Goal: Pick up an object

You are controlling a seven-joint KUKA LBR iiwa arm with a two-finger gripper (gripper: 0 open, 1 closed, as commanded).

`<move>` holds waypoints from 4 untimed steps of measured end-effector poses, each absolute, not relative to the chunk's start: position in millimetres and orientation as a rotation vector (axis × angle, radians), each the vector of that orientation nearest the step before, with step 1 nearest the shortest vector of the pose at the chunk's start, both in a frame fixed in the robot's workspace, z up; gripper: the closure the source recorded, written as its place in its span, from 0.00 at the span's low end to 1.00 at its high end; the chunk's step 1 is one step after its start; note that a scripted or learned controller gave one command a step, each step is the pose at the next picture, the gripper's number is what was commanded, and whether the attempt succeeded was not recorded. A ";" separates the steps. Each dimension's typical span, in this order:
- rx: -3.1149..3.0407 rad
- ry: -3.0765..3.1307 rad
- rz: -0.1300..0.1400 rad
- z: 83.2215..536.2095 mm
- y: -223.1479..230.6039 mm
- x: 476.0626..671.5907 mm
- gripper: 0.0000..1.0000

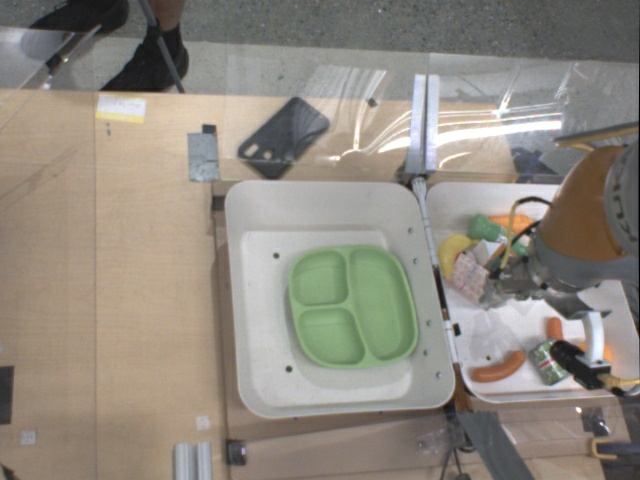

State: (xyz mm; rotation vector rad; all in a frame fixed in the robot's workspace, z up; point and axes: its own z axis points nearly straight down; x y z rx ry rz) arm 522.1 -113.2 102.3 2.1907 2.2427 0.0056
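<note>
Over right bin (520, 393) | pincer (497, 290) low among clutter, at pinkish packet (467, 277) by yellow item (453, 251); tips hidden, can't tell open/shut or hold | sausage (498, 368) near front wall, long axis left-right, right end tilted up | arm covers bin's rt part | left bin (250, 298): green divided tray (353, 306)

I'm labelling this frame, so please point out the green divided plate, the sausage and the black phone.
green divided plate (352, 306), camera view, on the ridge where its three compartments meet.
sausage (497, 368), camera view, on its middle, in the right bin.
black phone (284, 137), camera view, on the centre of its back.
</note>
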 end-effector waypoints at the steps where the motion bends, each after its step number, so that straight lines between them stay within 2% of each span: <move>1: 2.191 2.243 0.005 102.2 -113.2 522.1 0.00; 2: 2.090 2.340 0.002 91.1 -109.5 604.6 0.00; 3: 2.079 2.343 0.004 103.3 -109.3 606.4 1.00; 4: 2.130 2.299 0.008 193.9 -59.5 664.1 1.00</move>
